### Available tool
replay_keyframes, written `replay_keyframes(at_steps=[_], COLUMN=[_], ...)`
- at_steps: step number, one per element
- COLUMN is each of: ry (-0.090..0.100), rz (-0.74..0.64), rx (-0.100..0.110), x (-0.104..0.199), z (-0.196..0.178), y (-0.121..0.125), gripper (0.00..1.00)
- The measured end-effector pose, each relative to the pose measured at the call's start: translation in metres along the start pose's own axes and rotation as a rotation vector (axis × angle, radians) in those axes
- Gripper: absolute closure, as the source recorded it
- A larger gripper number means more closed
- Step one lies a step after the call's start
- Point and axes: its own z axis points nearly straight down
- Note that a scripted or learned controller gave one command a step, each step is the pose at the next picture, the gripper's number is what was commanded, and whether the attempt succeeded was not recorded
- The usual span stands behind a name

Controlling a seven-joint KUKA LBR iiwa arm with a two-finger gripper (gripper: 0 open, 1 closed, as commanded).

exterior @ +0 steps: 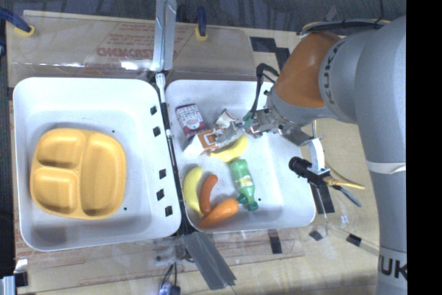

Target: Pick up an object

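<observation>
Hovering low in the right bin (290, 214), the hand (243, 126) sits just upper-right of the yellow banana (233, 148); can't tell its grip state.

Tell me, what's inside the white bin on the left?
The left bin holds a yellow divided tray with three compartments. Whatever lies beneath that tray is covered.

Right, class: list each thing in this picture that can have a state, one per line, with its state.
Yellow tray: lying flat in the left bin, compartments up.
Green bottle: on its side in the right bin.
Carrot: lying at the right bin's near edge.
Banana: lying in the right bin, beside the gripper.
Red packet: lying flat.
Gripper: low over the right bin.
</observation>
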Motion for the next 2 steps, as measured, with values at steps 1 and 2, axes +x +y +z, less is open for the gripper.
replay_keyframes(at_steps=[1, 2], ry=[0.001, 0.001], rz=[-0.007, -0.007], rx=[0.002, 0.002], x=[0.0012, 0.0011], z=[-0.0105, -0.0104], y=[0.0010, 0.0008], gripper=[1.00, 0.00])
